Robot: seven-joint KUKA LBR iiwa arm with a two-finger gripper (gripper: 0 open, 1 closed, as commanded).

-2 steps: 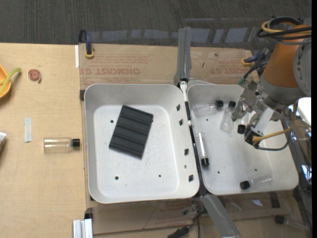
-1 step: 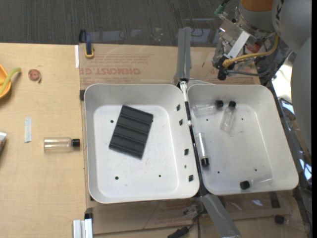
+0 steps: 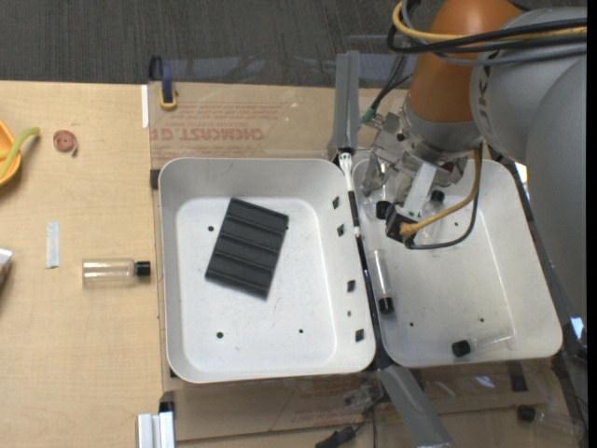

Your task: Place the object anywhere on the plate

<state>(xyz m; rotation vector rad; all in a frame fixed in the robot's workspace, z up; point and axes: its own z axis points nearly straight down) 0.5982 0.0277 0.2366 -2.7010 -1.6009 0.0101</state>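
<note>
The plate (image 3: 247,247) is a dark ribbed rectangle lying flat in the left bin (image 3: 187,343), a little left of its middle. My gripper (image 3: 384,194) hangs low over the upper left corner of the right bin (image 3: 504,334), close to the wall between the two bins; the wrist and cables cover its tips. A thin pen-like object with a black end (image 3: 381,286) lies along the right bin's left wall, just below the gripper. A small black piece (image 3: 461,348) sits near that bin's front edge.
The grey arm with its orange band (image 3: 462,54) fills the upper right. On the bench to the left of the bins lie a small clear bottle (image 3: 112,270), a red disc (image 3: 63,140) and a white strip (image 3: 52,245).
</note>
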